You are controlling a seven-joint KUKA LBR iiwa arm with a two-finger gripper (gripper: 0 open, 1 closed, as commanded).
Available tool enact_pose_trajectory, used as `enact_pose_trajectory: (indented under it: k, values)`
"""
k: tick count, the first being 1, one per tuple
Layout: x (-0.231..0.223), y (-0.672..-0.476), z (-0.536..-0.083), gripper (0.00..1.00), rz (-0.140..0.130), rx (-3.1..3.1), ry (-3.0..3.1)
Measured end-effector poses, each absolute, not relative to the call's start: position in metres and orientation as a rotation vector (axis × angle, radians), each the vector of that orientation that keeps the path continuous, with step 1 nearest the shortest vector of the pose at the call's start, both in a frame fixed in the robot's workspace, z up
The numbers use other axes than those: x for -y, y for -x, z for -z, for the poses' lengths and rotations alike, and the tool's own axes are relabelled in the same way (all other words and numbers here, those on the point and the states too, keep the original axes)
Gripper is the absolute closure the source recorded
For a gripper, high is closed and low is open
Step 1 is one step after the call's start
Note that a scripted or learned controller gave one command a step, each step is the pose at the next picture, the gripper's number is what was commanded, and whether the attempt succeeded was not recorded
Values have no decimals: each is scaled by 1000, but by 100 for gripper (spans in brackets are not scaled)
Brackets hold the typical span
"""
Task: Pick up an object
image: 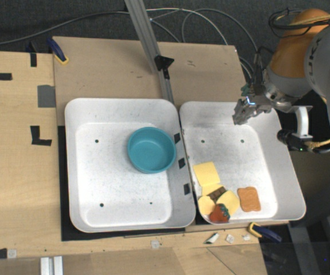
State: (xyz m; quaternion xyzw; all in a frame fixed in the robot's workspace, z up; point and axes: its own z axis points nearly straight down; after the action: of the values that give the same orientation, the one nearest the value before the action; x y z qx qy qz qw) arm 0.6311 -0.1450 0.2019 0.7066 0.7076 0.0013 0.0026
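My gripper (240, 115) hangs over the far edge of the right bin (279, 159), with nothing seen between its fingers. Near that bin's front lie a pale yellow block (205, 173), a yellow piece (229, 200), a dark brown bit (216, 193), a small red and green piece (219, 213) and an orange-brown slab (248, 199). All of them sit well in front of the gripper. A teal bowl (150, 149) stands upright in the middle of the left bin (90, 182).
A slanted metal pole (146, 36) crosses the back of the bench above the bins' shared edge. Cables (211, 22) loop behind the bins. A blue and yellow clip (265, 232) lies by the right bin's front corner, another (58, 50) at the back left.
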Motion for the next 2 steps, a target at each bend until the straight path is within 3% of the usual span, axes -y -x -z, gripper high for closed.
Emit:
enact_pose_trajectory:
  k: [1, 2]
  values:
    - [145, -632, -243, 100, -3, -2221, -2217]
    - [85, -626, -237, 100, 0, -2230, -2216]
